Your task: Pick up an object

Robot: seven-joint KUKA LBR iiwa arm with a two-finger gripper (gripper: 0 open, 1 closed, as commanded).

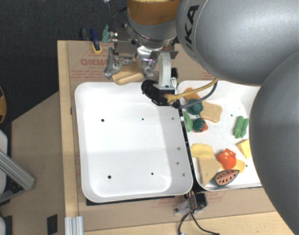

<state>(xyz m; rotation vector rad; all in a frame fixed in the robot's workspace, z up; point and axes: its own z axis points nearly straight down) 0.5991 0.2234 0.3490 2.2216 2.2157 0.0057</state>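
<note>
Reaching in from the right side of the frame, a large grey robot arm (237,28) with an orange band (149,4) above its wrist fills the upper right. Its hand (128,70) hangs at the upper middle of the frame, just above the top rim of the left bin (125,141). Between its two metal fingers (111,65) sits a tan, bread-like object (127,76), lying roughly level and held at its upper side. The tan object is over the bin's top edge, near the brown cardboard surface (71,131) that carries both bins.

The left bin is a shallow white tray with rounded corners and a few small dark dots on its floor. A black cable fitting (151,91) hangs beside the hand, at the bin's upper right corner.

The right bin (222,94) touches the left one along a shared edge at the middle right of the frame. It holds a cluster of toy foods: a pale tan slice (211,112), a green piece (241,126), a red and green piece (199,125), a yellow piece (202,151), a red tomato-like piece (226,158), and a dark oval piece with a red centre (226,177) near the bottom rim.
</note>
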